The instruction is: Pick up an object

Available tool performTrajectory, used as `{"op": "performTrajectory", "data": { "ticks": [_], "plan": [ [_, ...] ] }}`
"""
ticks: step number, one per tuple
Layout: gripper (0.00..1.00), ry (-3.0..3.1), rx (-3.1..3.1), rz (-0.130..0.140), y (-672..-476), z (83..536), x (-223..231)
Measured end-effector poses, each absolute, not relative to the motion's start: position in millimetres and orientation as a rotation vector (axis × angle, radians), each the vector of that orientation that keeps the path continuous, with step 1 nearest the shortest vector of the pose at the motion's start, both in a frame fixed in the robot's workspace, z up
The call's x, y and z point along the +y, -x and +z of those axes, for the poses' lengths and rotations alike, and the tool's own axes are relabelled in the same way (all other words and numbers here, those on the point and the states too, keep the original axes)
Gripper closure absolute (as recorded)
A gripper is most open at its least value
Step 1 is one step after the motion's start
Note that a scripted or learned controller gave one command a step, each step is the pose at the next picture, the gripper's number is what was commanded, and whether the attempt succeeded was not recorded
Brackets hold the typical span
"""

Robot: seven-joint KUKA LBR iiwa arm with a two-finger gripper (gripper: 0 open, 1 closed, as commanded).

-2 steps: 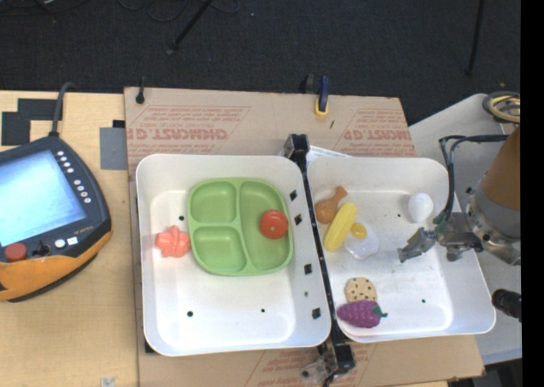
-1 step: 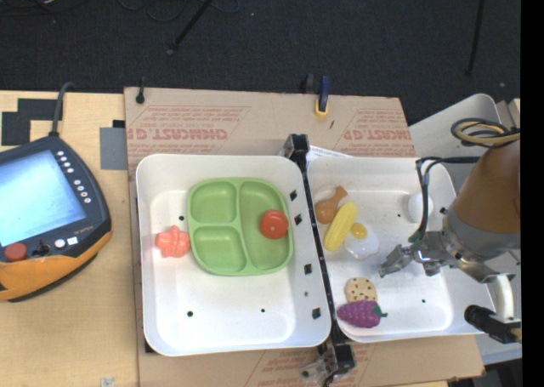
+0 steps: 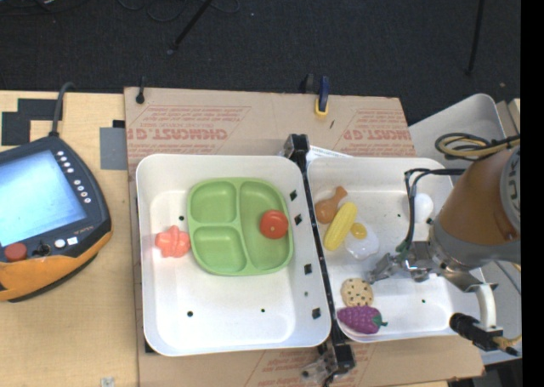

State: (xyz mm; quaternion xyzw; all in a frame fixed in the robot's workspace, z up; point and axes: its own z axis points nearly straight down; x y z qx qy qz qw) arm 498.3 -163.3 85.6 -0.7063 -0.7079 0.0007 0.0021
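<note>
Grapes (image 3: 360,319): purple bunch with a green stem, at near edge of right bin (image 3: 425,330), just below cookie.
Cookie (image 3: 356,293): round, tan, dark chips; flat on bin floor, left of gripper, apart from it.
Gripper (image 3: 384,267): low over right bin floor, pointing left; finger state cannot be told at this angle; nothing seen between fingers.
Arm (image 3: 480,207): grey, orange band above wrist, enters from right, covers right part of right bin.
Corn (image 3: 340,224): yellow cob, tilted, upper middle of right bin, touching drumstick.
Drumstick (image 3: 330,202): orange-brown, just above and left of corn, near divider.
Egg (image 3: 360,242): white with yellow yolk, just right of and below corn, between corn and gripper.
Left bin (image 3: 221,326): holds green tray and pink toy.
Tray (image 3: 238,225): green, three compartments, centre of left bin.
Tomato (image 3: 274,224): red, round, in right compartment of tray.
Pink toy (image 3: 172,242): lumpy, on bin floor touching tray's left edge.
Controller (image 3: 47,207): screen pendant, orange underside, on bench well left of bins.
</note>
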Motion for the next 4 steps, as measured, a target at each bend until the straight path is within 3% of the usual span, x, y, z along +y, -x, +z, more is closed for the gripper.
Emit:
{"op": "performTrajectory", "data": {
  "ticks": [1, 3, 4],
  "plan": [
    [1.00, 2.224, -2.215, 0.000, -498.4, 98, -166],
    [1.00, 2.220, -2.221, 0.000, -502.8, 205, -154],
    [1.00, 2.220, -2.222, 0.000, -503.0, 228, -156]
  ]
}}
